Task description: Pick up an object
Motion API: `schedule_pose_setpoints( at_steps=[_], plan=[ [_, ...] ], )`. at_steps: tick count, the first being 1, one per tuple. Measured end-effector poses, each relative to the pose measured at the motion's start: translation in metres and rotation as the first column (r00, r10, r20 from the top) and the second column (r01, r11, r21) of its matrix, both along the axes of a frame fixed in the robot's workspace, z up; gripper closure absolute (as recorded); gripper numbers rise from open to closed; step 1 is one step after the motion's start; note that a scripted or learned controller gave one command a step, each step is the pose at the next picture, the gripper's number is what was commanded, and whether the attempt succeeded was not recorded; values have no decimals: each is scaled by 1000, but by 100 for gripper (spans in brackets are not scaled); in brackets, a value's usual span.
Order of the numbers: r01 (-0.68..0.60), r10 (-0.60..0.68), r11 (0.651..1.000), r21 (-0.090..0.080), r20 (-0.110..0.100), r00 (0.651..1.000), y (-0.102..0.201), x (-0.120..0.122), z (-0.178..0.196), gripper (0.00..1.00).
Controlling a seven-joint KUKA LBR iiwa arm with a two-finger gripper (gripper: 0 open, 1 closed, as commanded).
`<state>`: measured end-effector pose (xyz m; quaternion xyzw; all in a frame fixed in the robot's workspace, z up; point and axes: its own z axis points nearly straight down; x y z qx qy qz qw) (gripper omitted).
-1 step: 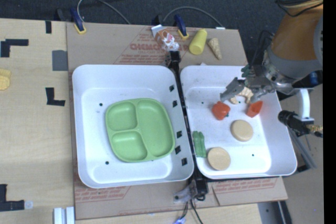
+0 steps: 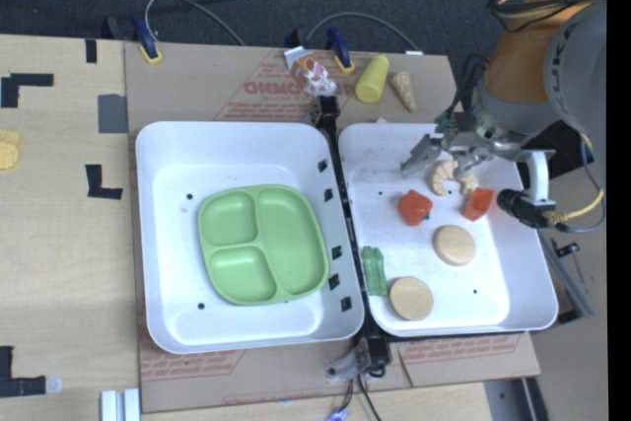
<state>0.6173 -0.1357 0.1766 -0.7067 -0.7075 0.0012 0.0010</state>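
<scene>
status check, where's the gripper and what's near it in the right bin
Gripper low over right bin, upper part. Pale lumpy piece right below it, not seen gripped. Red piece and orange-red piece close by, crowding the pick.

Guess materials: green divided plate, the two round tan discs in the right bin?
Green divided plate: looks like moulded plastic, matte pastel with soft rounded rims and a faint sheen. Tan discs and: probably plastic or foam toy food, cookie-like, with a flat, dull, even colour; too small to tell which.
</scene>
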Motion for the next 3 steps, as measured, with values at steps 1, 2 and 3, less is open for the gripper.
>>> schedule_pose_setpoints(
  at_steps=[1,2,3],
  plan=[
    [-1,1,1000,0,5,1000,6,-15,-90,0],
    [-1,1,1000,-2,8,1000,5,-14,-79,100],
    [-2,2,1000,1,3,1000,85,-50,8,100]
  ],
)
